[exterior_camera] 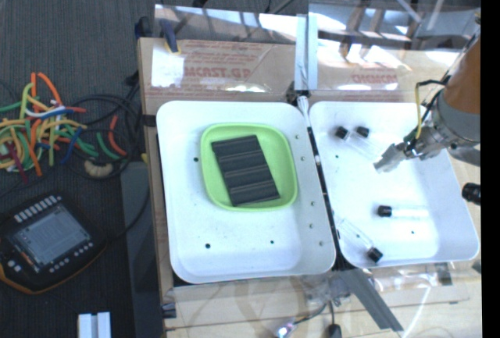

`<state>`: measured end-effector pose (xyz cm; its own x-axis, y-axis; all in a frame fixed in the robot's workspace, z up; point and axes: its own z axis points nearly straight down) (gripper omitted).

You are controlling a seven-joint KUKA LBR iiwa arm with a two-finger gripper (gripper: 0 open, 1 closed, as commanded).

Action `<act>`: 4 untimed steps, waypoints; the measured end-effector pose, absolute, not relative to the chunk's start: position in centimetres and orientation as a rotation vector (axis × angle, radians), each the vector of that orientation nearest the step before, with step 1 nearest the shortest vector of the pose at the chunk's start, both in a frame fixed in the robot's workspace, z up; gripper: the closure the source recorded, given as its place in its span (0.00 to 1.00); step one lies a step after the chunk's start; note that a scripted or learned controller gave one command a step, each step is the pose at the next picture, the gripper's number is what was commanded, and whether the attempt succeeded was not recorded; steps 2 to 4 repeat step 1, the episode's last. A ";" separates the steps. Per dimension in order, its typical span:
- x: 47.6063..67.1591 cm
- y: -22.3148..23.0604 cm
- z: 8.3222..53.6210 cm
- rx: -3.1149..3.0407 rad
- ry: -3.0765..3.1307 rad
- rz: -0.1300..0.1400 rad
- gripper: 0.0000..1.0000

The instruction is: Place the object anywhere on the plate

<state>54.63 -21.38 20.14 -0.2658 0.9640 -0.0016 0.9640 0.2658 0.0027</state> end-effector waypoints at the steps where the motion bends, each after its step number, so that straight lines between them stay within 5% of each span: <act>1: 54.6 -21.4 20.1 1.902 2.497 0.002 0.00; 4: 54.6 -21.4 20.1 1.902 2.497 0.002 0.00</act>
